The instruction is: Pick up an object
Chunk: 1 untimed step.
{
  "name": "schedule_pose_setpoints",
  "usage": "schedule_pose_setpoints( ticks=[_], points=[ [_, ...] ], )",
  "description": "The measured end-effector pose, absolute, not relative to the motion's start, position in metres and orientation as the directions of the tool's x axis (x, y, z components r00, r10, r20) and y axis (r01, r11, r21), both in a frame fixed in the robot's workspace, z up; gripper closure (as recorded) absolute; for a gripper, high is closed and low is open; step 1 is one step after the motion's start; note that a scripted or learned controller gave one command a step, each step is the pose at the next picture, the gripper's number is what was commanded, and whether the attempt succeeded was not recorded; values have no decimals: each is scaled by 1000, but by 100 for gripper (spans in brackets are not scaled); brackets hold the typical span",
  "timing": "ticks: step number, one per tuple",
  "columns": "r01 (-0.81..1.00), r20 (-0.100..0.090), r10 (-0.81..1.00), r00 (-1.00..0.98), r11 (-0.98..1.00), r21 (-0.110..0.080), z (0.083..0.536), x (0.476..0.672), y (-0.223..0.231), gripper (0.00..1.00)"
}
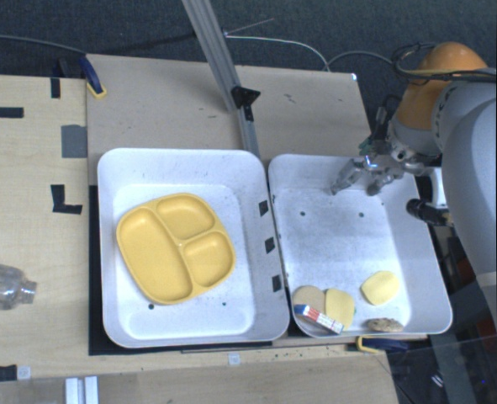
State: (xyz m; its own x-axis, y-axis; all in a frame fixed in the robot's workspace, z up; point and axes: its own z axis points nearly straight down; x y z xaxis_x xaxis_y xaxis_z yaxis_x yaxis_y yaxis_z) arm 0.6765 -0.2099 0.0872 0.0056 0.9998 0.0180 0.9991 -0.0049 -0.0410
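The pick looks barely begun: the grey 2-finger end effector (362, 181) sits at the far end of the shallow white right-hand bin (416, 234), its fingers spread apart with nothing between them, so no object is yet lifted. Everything of the grasp appears left to do.

All candidate objects lie well apart from it, at the near end of that bin: a rounded pale yellow block (380, 288), a flat yellow piece (341, 305) just beside a tan round piece (308, 297), a small white tube with red marking (318, 316) lying across them, and a brownish lump (385, 324) at the near rim.

The shallow white left-hand bin (118, 175) holds 1 yellow plastic tray with 3 compartments (174, 247), lying flat.

A clear plastic bottle (2, 284) lies on the wooden counter (29, 225), left of both bins.
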Motion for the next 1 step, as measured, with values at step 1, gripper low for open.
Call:
schedule_pose_setpoints(
  ticks=[1],
  points=[
    [999,11,1000,2,-1,-39,97,676,-208,100]
  ],
)
